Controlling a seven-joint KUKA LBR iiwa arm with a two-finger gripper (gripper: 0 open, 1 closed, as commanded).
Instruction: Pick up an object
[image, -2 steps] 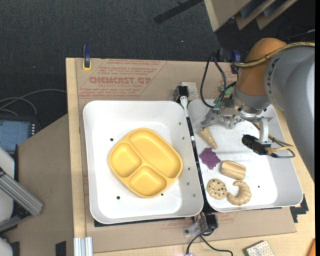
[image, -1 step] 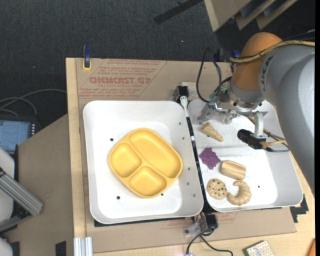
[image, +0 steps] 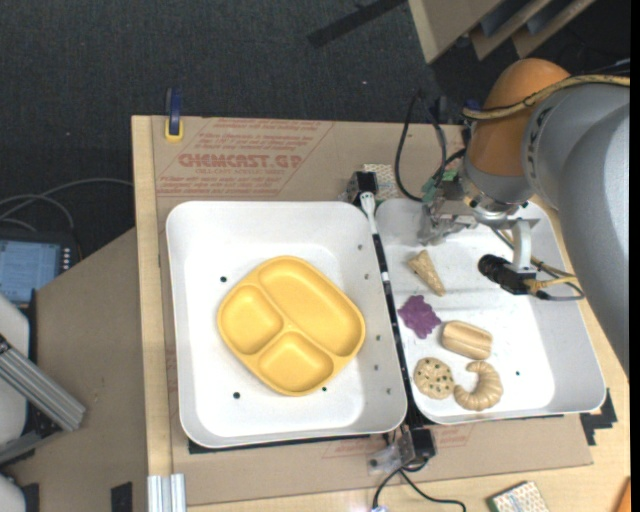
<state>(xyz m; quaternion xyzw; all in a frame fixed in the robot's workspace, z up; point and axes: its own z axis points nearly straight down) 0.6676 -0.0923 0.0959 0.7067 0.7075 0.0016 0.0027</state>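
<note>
Reaching in: grey arm with an orange band, entering from the right and bent over the far end of the right bin.
Gripper: low over the far left corner of the right shallow white bin, close to the divider between the bins.
Grip: whether released or clenched cannot be told from here; nothing is seen held.
Nearest object: tan cone-shaped wedge, just in front of the gripper, apart from it, near the bin's left wall.
Purple lumpy piece: in front of the wedge, by the same wall.
Tan bread roll: just beside the purple piece, toward the middle of the bin.
Round speckled cookie: near corner, left side.
Curved tan croissant: just beside the cookie, close to the near rim.
Open room: the right half of the right bin is bare white floor.
Left shallow white bin: carries a yellow three-compartment plate in its middle, bare floor on every side of it.
Surface: brown printed board bench under both bins, blue clamp at its far left corner.
Room: dark carpet beyond the bench.
</note>
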